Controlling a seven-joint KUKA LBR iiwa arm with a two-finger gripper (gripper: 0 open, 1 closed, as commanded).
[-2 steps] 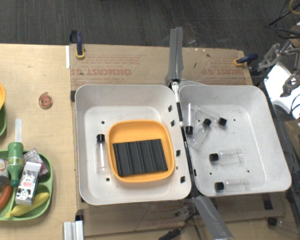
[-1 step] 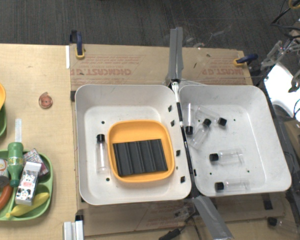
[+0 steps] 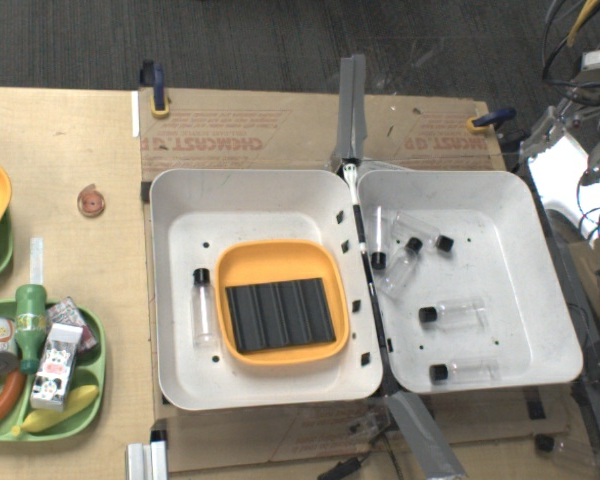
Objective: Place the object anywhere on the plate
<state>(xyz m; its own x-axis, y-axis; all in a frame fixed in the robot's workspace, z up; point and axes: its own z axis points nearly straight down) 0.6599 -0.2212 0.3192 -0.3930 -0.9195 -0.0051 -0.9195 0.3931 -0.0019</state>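
Risk: clear vial (image 3: 202, 308) in left bin (image 3: 170, 268), beside orange plate (image 3: 278, 302), may roll or slip from my grasp | grooved black insert (image 3: 280, 314) may tilt it | my gripper's state: cannot tell

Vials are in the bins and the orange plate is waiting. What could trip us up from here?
Three likely risks:
1. The clear plastic vials with black caps in the right white bin are see-through and some lie clustered, so a grasp may slip or miss.
2. The ridged black insert on the square orange plate could let a vial roll.
3. One vial lies beside the plate in the left bin, easily knocked.
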